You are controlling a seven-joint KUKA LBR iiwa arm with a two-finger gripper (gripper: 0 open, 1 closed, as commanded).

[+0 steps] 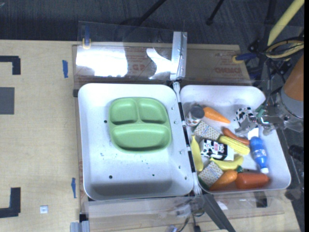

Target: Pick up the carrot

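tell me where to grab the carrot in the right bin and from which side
Take the carrot across its thick middle, coming straight down from above. It lies flat near the back of the right bin, slanted, with its narrow tip towards the yellow corn. Close the tool across the short width, from the upper right and lower left, since the round grey object crowds its blunt end.

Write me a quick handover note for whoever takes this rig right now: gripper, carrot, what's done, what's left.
Gripper: over the right side of the right bin, low above the clutter; whether it is open or shut is unclear, and nothing visibly sits in it.
Carrot: lying in the right bin's upper middle, to the gripper's left, apart from it.
Left bin: holds the green divided plate.
Done: arm is at the right bin.
Left: reach the carrot, grasp it, lift it.
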